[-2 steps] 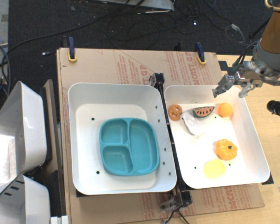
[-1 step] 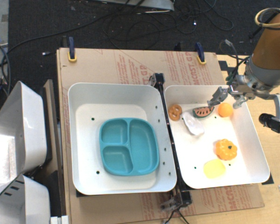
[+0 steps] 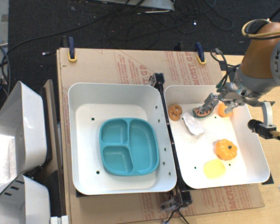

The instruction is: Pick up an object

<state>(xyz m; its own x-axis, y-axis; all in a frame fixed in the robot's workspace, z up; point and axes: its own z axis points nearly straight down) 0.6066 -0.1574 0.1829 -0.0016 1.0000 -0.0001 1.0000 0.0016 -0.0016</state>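
Gripper [image 3: 206,110] just above white piece [image 3: 193,124]

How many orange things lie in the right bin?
2 for sure: an orange pumpkin-like toy near the bin's middle, and an orange piece at the far side beside the tool, partly hidden. More may be hidden under the arm.

Two bins side by side on the bench [image 3: 112,62], divided tray [image 3: 129,146] in the left bin [image 3: 79,125], right bin [image 3: 252,157] holding a pretzel [image 3: 175,111] at its left, pumpkin [image 3: 226,149] behind a lemon [image 3: 214,169], gripper [image 3: 214,107] over the far end
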